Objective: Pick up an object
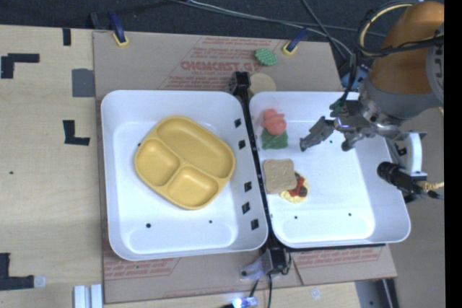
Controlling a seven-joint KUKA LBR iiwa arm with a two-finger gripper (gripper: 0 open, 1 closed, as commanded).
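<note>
Jaws (pixel 333 135) spread apart, bare, above right bin (pixel 361 227) near pink-and-green toy (pixel 273 129) and tan bread-like piece (pixel 279 174).

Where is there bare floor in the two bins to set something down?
Right bin: bare floor along the front, right of the toast toy. Crowded by the divider, where the red-and-green toy and toast sit, with the gripper hovering beside them. Left bin: the yellow tray fills the middle; bare front strip.
</note>
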